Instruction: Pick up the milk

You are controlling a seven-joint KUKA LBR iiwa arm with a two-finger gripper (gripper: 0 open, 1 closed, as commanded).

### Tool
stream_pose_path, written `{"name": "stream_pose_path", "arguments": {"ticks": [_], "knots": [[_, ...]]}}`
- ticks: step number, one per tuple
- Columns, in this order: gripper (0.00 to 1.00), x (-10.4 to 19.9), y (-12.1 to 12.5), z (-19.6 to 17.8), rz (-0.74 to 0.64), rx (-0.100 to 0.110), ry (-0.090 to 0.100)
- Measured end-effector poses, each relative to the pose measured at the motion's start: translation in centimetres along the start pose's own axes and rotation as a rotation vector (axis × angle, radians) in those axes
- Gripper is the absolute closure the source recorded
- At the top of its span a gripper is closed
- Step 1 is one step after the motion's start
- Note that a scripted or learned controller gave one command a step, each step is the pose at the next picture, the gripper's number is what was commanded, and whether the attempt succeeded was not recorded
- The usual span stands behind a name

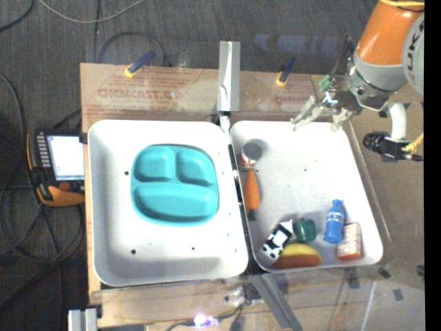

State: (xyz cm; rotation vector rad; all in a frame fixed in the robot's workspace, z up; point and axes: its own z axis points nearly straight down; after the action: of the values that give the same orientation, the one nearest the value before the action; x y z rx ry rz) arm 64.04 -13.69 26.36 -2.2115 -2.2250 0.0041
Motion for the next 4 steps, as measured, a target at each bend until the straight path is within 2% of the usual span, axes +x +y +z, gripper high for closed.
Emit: {"name": "stream_pose_path", "arguments": {"ticks": [1, 2, 3, 4], "knots": [[0.00, -0.7, -6.9, 9.0, 0.041, 0.002, -0.001], [0.00, 2.0, -14.6, 17.5, -0.037, -0.018, -0.002], [1.00, 2.1, -14.2, 16.7, -0.040, -0.021, 0.002], [0.00, 2.1, -14.3, 16.8, -0.040, -0.019, 0.002]]}}
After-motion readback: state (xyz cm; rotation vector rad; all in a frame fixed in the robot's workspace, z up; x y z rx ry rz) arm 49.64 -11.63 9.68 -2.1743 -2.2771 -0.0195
